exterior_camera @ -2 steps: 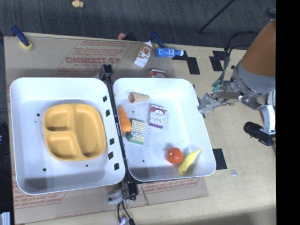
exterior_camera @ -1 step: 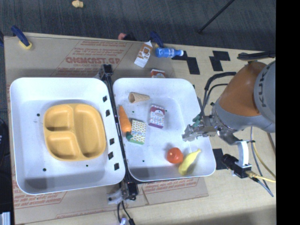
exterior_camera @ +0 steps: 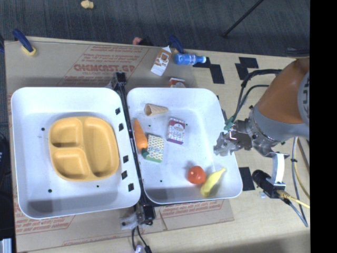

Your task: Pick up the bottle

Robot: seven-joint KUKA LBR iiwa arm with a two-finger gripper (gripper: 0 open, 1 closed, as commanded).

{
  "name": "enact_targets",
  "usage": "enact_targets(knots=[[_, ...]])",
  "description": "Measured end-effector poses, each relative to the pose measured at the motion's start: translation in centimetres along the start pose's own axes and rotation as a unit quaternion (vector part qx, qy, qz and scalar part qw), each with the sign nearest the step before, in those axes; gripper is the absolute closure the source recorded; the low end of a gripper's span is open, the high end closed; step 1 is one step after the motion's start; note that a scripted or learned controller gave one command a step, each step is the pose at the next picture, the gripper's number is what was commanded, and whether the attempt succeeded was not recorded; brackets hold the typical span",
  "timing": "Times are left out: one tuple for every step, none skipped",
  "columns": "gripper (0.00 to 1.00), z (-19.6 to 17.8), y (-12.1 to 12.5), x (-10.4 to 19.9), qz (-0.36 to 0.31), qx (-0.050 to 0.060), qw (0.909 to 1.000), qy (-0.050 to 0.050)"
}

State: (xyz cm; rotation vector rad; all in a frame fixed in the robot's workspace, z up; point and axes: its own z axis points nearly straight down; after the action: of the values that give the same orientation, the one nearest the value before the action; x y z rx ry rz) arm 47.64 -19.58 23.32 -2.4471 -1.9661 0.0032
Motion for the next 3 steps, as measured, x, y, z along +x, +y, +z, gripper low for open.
enact_targets(knots=[[1.00,3.3,-0.4,1.9,0.099,0.001,0.9951,0.001],[1.00,2.9,-0.7,3.5,0.179,0.000,0.9838,0.000],[1.00,3.5,-1.3,6.0,0.394,0.001,0.9193,0.001]])
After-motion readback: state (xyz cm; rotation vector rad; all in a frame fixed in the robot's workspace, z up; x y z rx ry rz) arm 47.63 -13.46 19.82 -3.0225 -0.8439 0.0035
